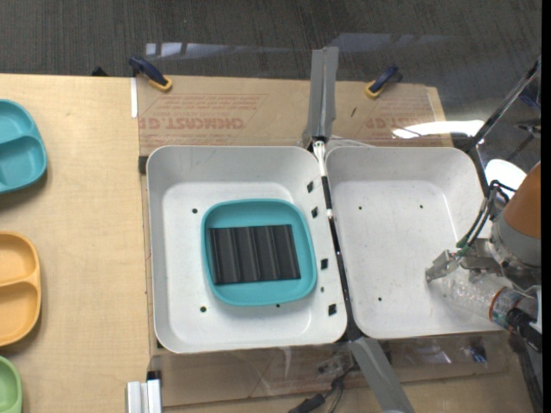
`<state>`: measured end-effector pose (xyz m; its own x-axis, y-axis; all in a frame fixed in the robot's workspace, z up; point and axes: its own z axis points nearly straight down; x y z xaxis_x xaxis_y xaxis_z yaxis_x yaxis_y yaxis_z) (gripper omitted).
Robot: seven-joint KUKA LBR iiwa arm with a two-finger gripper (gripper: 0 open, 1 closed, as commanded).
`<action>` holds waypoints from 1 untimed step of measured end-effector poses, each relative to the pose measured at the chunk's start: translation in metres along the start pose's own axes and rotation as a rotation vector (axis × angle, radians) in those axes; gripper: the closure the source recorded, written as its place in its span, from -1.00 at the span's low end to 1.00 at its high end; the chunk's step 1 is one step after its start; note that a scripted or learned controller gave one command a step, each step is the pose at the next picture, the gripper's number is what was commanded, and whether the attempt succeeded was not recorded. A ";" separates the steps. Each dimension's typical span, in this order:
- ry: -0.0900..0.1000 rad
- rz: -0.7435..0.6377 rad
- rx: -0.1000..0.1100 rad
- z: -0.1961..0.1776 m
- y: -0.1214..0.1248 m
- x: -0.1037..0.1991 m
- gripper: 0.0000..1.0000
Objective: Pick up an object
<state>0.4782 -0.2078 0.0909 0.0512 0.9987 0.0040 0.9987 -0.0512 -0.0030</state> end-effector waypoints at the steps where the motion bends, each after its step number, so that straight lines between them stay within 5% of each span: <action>1: -0.004 -0.202 -0.001 0.000 -0.002 0.024 -1.00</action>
